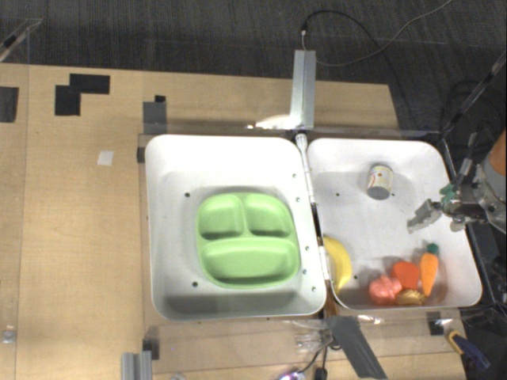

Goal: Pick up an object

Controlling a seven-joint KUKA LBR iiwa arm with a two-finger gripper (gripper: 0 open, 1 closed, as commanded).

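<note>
Over the right bin (348,165), seen from the fixed camera, the end effector (424,216) hangs near the three o'clock wall, fingers apart and empty. A carrot (428,271) lies just toward six o'clock from it, long axis running twelve-to-six.

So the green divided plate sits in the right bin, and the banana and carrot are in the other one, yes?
Not quite. The camera view shows the green divided plate in the left bin; the banana and carrot lie in the right bin.
</note>
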